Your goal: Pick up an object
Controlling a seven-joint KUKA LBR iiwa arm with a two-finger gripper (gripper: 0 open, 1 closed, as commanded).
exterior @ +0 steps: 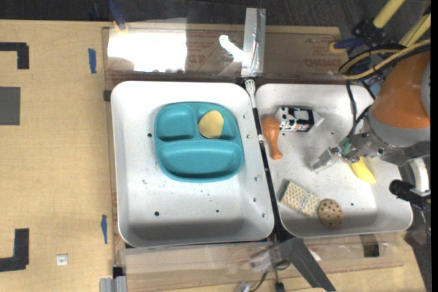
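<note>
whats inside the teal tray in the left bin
One yellow roundish item sits in the upper right compartment of the teal tray. The other two compartments show bare teal. Whatever is beneath the yellow item is covered.

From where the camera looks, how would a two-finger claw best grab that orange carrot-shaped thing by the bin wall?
Probably across the middle of the orange carrot-shaped toy, coming straight down. It lies flat and long, running along the dividing wall of the right bin, thicker at the far end, tapering nearer. Fingers should close across its narrow width, though the wall side looks tight.
</note>
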